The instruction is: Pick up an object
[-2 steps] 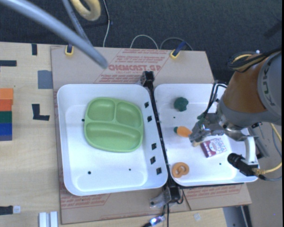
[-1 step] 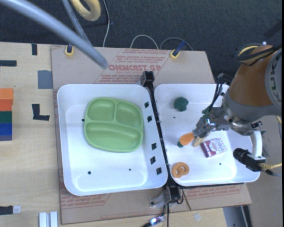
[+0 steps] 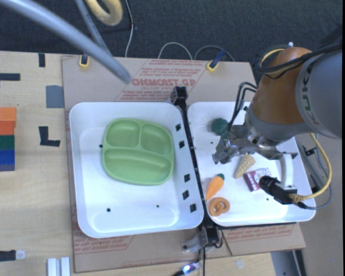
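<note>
Over the right bin (image 3: 287, 211) the arm (image 3: 287, 96) holds its gripper (image 3: 227, 149) low; whether it is wide or narrow I cannot tell. Likely targets lie just beside it: the cone (image 3: 245, 165), then the carrot (image 3: 214, 187). Best to centre squarely before closing.

Red print reading "CHEMCAST GP" runs across the brown cardboard sheet (image 3: 161, 82) near the frame's upper middle, partly blurred.
</note>
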{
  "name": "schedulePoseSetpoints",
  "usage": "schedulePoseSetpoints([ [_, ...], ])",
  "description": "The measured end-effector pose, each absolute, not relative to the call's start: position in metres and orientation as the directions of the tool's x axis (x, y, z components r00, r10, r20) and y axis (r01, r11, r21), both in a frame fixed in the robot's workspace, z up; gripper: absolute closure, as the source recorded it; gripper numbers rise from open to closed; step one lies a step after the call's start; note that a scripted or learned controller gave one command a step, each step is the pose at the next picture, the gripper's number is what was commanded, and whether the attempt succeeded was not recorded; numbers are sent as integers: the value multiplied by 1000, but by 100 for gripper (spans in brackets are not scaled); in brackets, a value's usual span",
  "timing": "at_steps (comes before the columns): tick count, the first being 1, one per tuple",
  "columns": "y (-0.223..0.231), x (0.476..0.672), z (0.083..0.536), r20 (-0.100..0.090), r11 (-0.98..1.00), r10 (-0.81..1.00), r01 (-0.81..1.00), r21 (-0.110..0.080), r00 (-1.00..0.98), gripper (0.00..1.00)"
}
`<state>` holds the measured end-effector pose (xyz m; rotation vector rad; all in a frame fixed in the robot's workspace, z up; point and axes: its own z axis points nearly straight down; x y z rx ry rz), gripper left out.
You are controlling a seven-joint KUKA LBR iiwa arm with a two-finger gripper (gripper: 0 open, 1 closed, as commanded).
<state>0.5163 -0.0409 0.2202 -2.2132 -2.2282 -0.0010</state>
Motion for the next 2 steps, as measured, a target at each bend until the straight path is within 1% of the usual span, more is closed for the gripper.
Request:
schedulePoseSetpoints([
  [1,21,521,215,1,7,1000,1000,-2,-7,100],
  [2,76,525,228,1,7,1000,1000,-1,-7,100],
])
